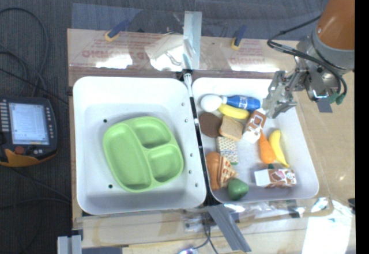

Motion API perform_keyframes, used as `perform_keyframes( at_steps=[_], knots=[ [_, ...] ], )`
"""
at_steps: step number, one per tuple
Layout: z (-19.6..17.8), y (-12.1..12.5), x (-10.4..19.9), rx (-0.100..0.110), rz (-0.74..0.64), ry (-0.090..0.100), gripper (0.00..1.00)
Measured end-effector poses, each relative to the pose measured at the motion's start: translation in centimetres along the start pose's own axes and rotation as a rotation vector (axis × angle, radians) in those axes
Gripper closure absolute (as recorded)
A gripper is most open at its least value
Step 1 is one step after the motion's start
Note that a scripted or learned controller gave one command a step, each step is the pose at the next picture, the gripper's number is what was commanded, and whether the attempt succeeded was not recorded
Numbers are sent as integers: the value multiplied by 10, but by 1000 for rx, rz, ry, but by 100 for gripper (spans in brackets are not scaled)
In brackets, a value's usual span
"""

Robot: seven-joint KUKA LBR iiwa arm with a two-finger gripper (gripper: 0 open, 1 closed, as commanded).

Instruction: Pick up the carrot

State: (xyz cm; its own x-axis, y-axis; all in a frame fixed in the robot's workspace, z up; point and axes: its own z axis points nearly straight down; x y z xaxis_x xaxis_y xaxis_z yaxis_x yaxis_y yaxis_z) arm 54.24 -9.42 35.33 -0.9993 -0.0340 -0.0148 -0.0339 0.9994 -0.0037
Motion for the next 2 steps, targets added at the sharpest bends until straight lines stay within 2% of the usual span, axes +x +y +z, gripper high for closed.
perform_keyframes(
  at_steps=[1, 2],
  knots=[
    [-56, -73, -39, 0, -50, 7, 100],
    [-42, -132, -43, -2, -176, 11, 100]
  ],
)
